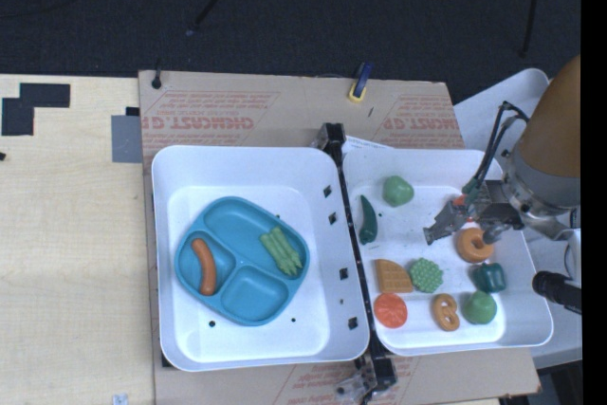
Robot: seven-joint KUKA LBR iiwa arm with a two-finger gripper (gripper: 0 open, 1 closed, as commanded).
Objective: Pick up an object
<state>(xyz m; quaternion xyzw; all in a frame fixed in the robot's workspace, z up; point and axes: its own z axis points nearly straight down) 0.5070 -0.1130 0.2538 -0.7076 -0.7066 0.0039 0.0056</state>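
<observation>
Doughnut (473, 246) is observed lying in the right bin (531, 322), unlifted. Pincer (453, 225) is positioned just beside the doughnut, fingers apart, nothing between them. Grasp and lift are judged outstanding.

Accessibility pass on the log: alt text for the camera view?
A grey arm's gripper hovers in the right bin beside a doughnut, among toy foods. The left bin holds a blue tray with a sausage and green beans.

Arm low, end effector (453, 225) fingers spread
</observation>
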